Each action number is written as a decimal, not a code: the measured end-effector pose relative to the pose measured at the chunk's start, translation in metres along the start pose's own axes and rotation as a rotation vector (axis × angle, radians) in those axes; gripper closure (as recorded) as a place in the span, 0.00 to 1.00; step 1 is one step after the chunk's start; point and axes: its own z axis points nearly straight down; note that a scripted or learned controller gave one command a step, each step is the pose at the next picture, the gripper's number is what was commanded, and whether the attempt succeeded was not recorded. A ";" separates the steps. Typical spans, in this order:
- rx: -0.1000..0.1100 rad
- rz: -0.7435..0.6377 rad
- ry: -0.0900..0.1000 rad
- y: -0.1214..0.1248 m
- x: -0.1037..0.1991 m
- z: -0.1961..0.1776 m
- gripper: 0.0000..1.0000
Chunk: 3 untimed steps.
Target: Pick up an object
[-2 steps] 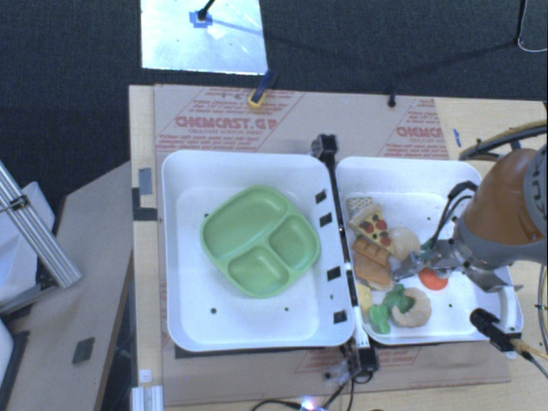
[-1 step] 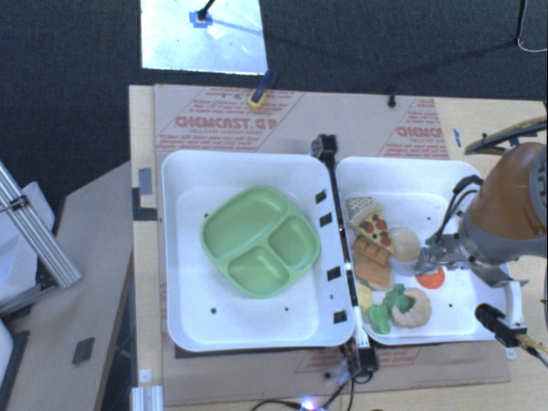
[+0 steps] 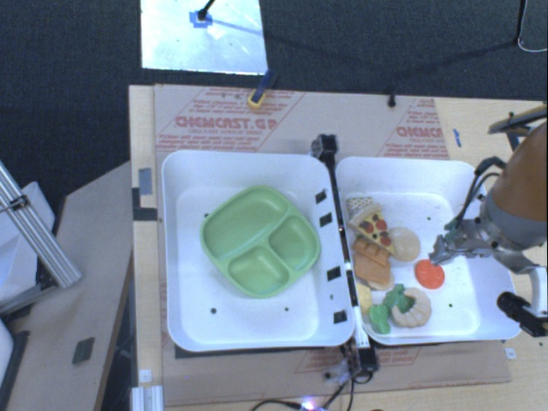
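grey arm reaching from right, gripper point(image 3: 442, 253) low above red disc point(image 3: 429, 274), grip state unclear

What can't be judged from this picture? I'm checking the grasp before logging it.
- Pincer: its tips are small and blurred over the right bin, so its state is unclear.
- Red disc: whether the pincer touches it or hangs above cannot be told.
- Arm: cut off by the right edge.
- Food pieces by the divider: overlapping, so their bounds are unclear.

Bench point(image 3: 145, 127) with two white bins point(image 3: 184, 332)
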 end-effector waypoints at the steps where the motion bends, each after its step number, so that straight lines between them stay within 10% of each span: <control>1: 0.000 0.000 0.000 0.007 -0.007 -0.047 1.00; 3: 0.005 -0.006 0.004 0.011 0.048 -0.055 1.00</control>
